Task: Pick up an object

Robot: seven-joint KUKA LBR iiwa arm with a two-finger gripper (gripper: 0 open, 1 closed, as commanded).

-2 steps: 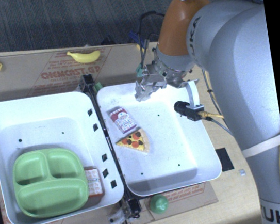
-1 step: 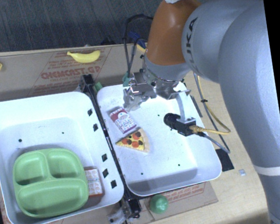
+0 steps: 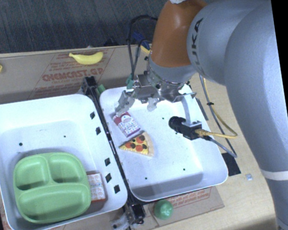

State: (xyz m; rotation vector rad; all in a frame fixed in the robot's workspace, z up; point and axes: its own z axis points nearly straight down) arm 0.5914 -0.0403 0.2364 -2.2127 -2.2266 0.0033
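Cardboard (image 3: 37,82) covers the bench under two white bins set side by side, with dark carpet beyond. The thing most likely to be picked is a small red-and-white packet (image 3: 126,124). It lies in the right bin (image 3: 179,161), in its upper left part, close to the wall shared with the left bin (image 3: 37,119). The claw (image 3: 135,106) sits just above the packet's upper end and may be touching it. I cannot tell from this slant whether it is spread, pressed together or already pinching the packet.

A toy pizza slice (image 3: 136,145) lies just below the packet, touching it or nearly so. The rest of the right bin's floor is bare. The left bin holds a green divided tray (image 3: 50,185) with a small box (image 3: 95,186) against its right side. A yellow banana (image 3: 87,56) lies on the cardboard above the bins and a green ball (image 3: 162,208) below the right one.

The main risk, as I judge it, is a weak hold. The packet looks flat and soft, so a grip on one end alone could let it fold, swing and slip out on the way up. If the claw closes off-centre, it may only push the packet toward the wall or onto the pizza slice. Because the slice is so close, it could be caught or dragged along. The shared wall stands near enough that a descent slightly to the left might knock it.
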